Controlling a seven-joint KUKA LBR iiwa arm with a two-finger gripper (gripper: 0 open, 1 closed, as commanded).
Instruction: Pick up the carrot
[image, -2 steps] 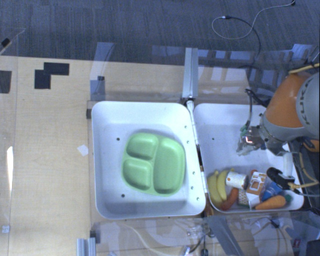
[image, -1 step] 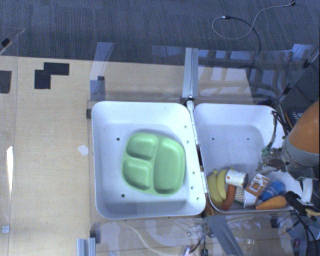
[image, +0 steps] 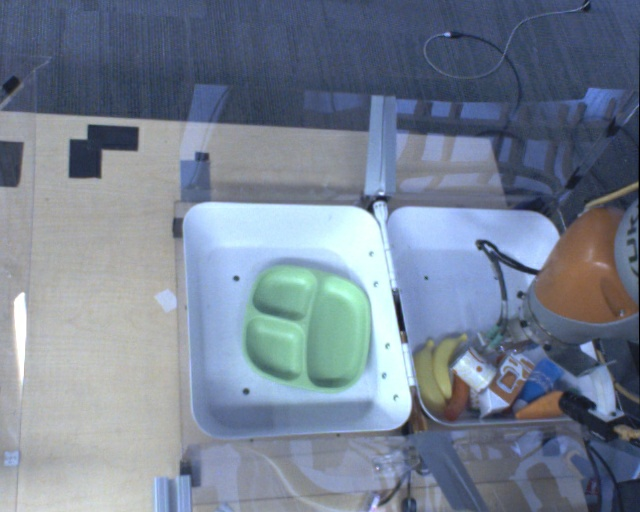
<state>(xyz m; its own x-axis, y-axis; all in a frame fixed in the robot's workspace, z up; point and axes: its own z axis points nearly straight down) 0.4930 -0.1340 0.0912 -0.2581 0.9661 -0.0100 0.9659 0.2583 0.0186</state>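
The carrot (image: 541, 405) is a small orange wedge at the front of the right bin (image: 450, 270), half buried under a blue item (image: 545, 380) and other clutter. My gripper (image: 507, 345) hangs low over the pile, just up and left of the carrot, below the arm's orange band (image: 590, 270). The gripper's tip is lost among the packages, and nothing can be made out in its grasp.
Yellow bananas (image: 437, 366), a red-orange item (image: 457, 400) and a white-and-orange carton (image: 510, 375) crowd the right bin's front. A green divided plate (image: 308, 326) lies in the left bin (image: 215, 300). A black cable (image: 495, 258) loops over the right bin.
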